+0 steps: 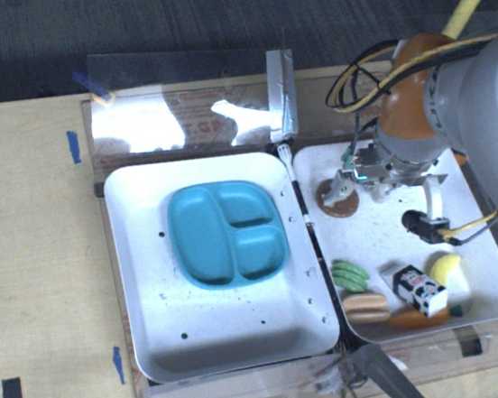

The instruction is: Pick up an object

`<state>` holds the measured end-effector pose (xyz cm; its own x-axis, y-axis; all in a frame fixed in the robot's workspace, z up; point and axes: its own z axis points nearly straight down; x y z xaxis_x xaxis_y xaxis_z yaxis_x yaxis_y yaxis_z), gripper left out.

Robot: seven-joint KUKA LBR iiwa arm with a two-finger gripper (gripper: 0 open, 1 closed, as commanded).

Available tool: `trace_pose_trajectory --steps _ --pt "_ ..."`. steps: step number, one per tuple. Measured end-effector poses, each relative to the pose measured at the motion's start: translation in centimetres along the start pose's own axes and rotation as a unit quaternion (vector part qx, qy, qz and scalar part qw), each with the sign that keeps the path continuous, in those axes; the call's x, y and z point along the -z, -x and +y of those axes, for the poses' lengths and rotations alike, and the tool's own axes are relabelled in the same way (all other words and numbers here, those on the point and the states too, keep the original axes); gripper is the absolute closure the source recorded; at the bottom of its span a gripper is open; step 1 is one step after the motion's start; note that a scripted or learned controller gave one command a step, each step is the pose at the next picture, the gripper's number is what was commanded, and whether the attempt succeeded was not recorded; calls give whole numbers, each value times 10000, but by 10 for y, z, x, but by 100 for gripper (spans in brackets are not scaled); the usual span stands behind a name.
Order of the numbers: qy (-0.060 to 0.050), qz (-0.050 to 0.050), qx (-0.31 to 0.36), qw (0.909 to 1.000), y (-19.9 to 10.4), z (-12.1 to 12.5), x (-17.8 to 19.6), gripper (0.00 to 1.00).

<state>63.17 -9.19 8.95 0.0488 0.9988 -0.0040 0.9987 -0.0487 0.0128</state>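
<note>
Starting on the left, the shallow white left bin carries a sky-blue plastic divided plate, lying flat and well apart from any of the action. Nothing happening over there.

Crossing the divider into the shallow white right bin, and here is the business end. Near the bin's upper left sits a small brown round object with a pale piece on top, and the two-finger gripper is down low just beside it, at its right edge. Contact or not? Cannot tell from this slant, and the same goes for how wide the claw stands or whether it has anything in it; the wrist hardware hides that.

Further along the near side of the bin lies the rest of the pickings: a green ridged pod-like toy, a tan bun-shaped toy, an orange carrot-like stick, a black-and-white cube and a yellow lemon-shaped toy, all clustered close.

My read: the approach looks made, the brown piece the likely target, but nothing is visibly lifted. The grasp and the raise are yet to be proven.
</note>
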Motion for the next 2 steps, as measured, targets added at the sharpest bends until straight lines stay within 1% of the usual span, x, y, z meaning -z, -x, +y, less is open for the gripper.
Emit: trace_pose_trajectory --steps 1,2 --pt "-25 14 539 9985 42 -6 4 0" --pt "-4 10 616 9981 8 -11 1 0"
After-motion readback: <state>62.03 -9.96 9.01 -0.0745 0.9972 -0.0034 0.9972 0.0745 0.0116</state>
